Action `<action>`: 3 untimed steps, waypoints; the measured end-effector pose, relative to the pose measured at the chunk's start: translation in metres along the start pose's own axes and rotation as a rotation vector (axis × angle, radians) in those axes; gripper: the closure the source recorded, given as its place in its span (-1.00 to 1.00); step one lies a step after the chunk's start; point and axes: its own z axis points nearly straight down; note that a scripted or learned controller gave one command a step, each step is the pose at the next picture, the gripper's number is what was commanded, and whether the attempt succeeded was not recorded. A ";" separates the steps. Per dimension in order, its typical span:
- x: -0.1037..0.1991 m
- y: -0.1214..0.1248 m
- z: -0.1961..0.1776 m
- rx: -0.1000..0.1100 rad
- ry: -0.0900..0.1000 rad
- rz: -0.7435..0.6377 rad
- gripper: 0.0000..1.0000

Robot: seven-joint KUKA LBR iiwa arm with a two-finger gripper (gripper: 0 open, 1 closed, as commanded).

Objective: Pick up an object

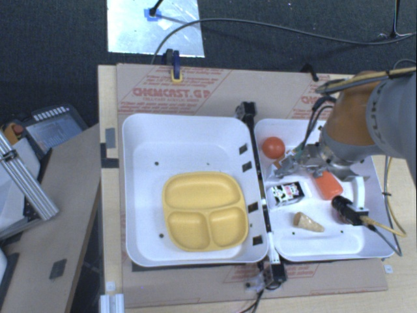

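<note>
Jaws low in right bin, gap unclear, near round orange ball, glossy yellow divided tray left.

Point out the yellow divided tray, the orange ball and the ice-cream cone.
yellow divided tray (204, 208): camera view, on the ridge where its compartments meet.
orange ball (273, 147): camera view, middle of its top surface.
ice-cream cone (307, 222): camera view, mid-length of the cone body.
</note>
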 end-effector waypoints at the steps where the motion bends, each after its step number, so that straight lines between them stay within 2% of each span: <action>1: 0.001 0.000 -0.010 0.002 0.003 0.000 1.00; 3: 0.008 0.014 -0.126 0.009 -0.001 -0.004 1.00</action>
